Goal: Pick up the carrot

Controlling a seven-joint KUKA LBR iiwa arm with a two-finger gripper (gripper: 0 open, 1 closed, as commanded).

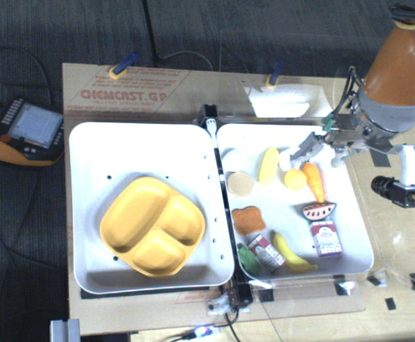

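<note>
The carrot is a short orange piece lying in the right bin, near its upper right, pointing toward the front. My gripper hovers just behind the carrot's far end. It is open, with one grey finger out to the left and the other to the right. Nothing is held between them. The carrot's far tip sits just below the gap.
Touching the carrot's left side is a yellow lemon, with a white egg and a pale yellow piece beyond. A watermelon slice, a red carton and a banana lie in front. The left bin holds a yellow divided plate.
</note>
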